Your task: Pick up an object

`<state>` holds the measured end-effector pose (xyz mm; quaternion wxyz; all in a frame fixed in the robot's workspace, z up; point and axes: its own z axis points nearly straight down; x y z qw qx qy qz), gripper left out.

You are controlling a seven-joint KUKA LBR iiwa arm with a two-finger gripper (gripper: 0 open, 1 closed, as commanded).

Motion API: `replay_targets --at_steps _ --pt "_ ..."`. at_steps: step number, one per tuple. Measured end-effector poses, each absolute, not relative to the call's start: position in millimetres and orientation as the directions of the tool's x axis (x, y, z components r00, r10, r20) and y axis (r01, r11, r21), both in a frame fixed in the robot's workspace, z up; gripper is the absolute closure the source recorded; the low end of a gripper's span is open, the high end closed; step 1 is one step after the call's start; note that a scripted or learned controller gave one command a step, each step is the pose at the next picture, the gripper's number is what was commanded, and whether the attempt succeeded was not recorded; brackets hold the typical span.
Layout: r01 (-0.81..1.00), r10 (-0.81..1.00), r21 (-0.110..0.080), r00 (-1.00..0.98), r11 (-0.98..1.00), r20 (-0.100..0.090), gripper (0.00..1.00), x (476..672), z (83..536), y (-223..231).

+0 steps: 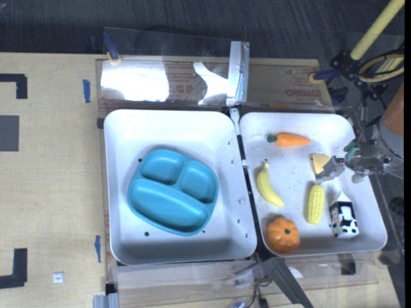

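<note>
Pickup not done imo: hand (335, 170) sits mid-right by the cheese wedge (318, 163), can't tell if clenched, nothing lifted yet.

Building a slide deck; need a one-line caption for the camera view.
Gripper hovers by a cheese wedge among toy foods in the right bin; blue tray left.

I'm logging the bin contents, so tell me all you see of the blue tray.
The blue tray is a rounded, glossy, plastic-looking dish with three compartments: two small ones at the far side, one long one nearer. It lies flat, turned at a slant, in the left bin, holding nothing, apart from the walls.
</note>
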<state>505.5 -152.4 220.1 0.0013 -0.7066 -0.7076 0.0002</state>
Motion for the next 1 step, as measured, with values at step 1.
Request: replay_targets --at_steps 1 --pt "0.979 0.979 0.004 -0.204 0.204 -0.001 0.00 500.5 283.5 -77.9"
